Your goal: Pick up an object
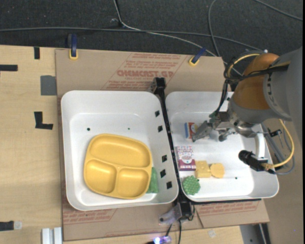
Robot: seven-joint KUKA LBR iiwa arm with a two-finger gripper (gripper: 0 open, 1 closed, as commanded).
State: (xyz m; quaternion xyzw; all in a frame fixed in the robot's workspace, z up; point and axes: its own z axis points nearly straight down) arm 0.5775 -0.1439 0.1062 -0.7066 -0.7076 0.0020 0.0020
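The end effector (203, 131) sits low in the right bin (254, 187), its fingers slightly parted just beside a small red and white packet (190, 130), with nothing visibly gripped between them. Nearer the front lie a pink card (185, 157), two yellow blocks (209, 170) and a green ball (191, 185). A yellow divided tray (118, 165) fills the left bin (71, 136).

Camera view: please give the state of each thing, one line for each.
Yellow tray: right side up, flat in left bin.
Green item: wedged beside the tray.
Red-white packet: flat, by the claw.
Pink packet: flat, right bin.
Yellow pieces: side by side.
Green round item: at the front wall.
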